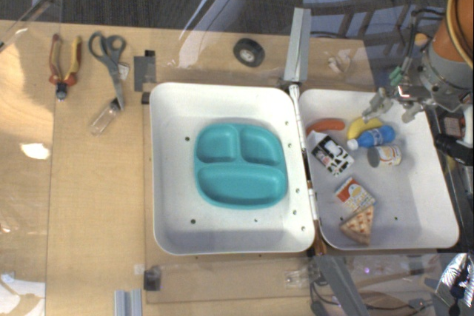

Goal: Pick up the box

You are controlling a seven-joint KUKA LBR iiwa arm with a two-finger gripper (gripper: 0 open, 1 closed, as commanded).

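A black-and-white patterned box (331, 154) lies in the right bin (426, 211), near its left wall. A smaller red-and-white box (354, 194) lies closer to the front, just above a pizza slice (358, 224). My gripper (394, 106) hangs over the bin's far right part, above and right of a yellow banana (363, 126). Its fingers (381, 101) are spread open and hold nothing. It is well apart from both boxes.
A red sausage (326, 125), a blue bottle (374, 137) and a small can (385, 155) crowd the far half of the right bin. The left bin (170, 181) holds a teal divided plate (241, 165). Scissors (111, 59), pliers (63, 63) and a tape roll (249, 52) lie on the bench.
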